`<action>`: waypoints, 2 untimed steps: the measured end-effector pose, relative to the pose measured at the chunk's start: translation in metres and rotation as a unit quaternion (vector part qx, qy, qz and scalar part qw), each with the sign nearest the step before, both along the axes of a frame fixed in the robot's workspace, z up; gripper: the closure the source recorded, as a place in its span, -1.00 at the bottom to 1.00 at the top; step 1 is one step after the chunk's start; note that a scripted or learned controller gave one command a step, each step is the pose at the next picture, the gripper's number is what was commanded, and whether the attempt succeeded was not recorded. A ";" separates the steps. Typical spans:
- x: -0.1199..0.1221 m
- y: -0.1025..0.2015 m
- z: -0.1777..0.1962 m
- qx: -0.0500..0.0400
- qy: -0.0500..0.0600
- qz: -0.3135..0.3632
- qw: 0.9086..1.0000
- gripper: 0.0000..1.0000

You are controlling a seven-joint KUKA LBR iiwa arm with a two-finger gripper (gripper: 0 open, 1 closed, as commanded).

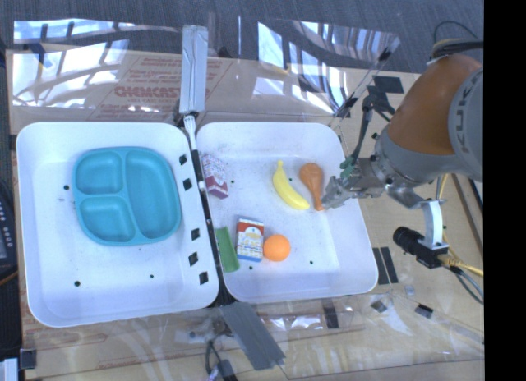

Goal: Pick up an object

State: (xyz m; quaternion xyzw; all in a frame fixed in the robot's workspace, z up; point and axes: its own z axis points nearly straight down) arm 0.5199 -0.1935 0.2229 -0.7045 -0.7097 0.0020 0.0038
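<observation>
The right bin [345, 277] holds a yellow banana [288, 188], a brown chicken drumstick [313, 182], an orange ball [277, 247], a small red and white box [250, 240], a green block [227, 249] and a dark red carton [215, 181]. My gripper [333, 195] reaches in from the right, low over the bin's right side, right beside the drumstick's lower end. Nothing shows between its fingers.
The left bin [41, 281] holds a teal divided plate [127, 195]. A black divider [197, 207] runs between the bins. Cables and a black fitting [415, 244] lie on the bench right of the right bin. Clear plastic walls rise behind the bins.
</observation>
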 end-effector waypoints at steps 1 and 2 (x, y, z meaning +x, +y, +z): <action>0.051 0.023 -0.132 0.000 -0.002 0.126 0.992 -1.00; 0.103 0.008 -0.132 0.000 -0.003 0.194 0.981 -1.00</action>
